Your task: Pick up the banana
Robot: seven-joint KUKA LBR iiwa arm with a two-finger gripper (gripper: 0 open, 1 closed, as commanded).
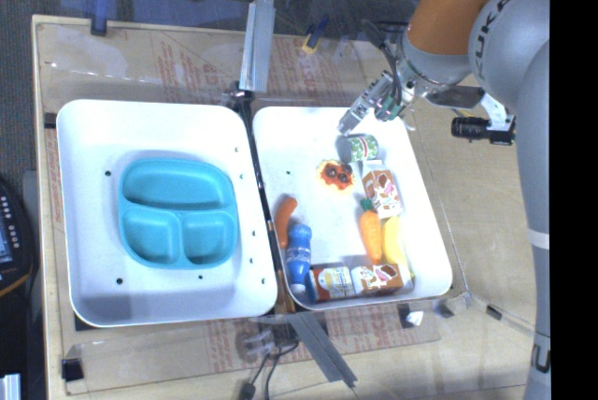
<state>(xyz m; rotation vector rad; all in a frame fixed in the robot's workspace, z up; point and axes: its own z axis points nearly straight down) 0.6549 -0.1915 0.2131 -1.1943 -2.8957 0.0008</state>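
Yellow banana (pixel 393 242) lies in right bin (pixel 280 135).

A robotics lab: taped wooden bench (pixel 140 62), two white bins (pixel 84 127), KUKA arm (pixel 495 15) overhead.

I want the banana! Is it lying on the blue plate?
No, the banana lies in the right bin beside a carrot, while the blue plate sits in the left bin.

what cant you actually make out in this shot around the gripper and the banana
- Gripper: in the camera view its fingers are too small and blurred to read.
- Banana: its left edge is covered by the carrot lying against it.
- Green can: label too small to read.
- Arm: cut off by the top edge.
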